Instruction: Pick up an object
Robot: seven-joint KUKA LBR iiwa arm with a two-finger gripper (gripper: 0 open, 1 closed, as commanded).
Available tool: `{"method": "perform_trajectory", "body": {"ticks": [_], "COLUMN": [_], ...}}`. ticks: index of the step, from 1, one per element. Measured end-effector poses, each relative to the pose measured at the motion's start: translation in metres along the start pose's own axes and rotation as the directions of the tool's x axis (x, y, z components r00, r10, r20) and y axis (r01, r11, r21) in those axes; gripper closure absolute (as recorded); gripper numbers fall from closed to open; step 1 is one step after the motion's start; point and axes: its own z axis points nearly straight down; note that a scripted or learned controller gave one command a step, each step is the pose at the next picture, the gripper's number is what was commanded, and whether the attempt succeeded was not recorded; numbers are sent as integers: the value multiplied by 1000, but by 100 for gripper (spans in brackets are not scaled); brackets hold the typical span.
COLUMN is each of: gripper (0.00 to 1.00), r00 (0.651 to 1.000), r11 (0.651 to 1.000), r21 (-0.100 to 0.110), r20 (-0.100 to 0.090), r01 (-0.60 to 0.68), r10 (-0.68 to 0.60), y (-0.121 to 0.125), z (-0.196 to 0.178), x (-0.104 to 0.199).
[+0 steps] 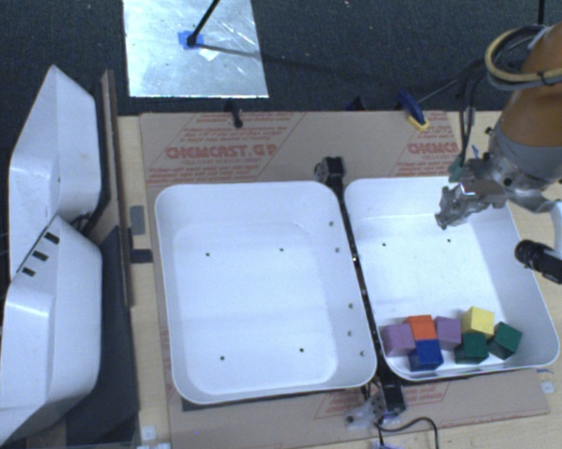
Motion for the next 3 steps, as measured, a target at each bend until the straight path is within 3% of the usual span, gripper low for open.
{"method": "perform_trajectory", "body": {"ticks": [1,3], "gripper": [100,100], "r00": [1000,1000], "r11": [1000,1000], "r21": [0,2], "r20": [-1,-1], "r01": [3,5], "r10": [-3,-5], "y": [-1,11], "z": [7,35], "x": [43,162]}}
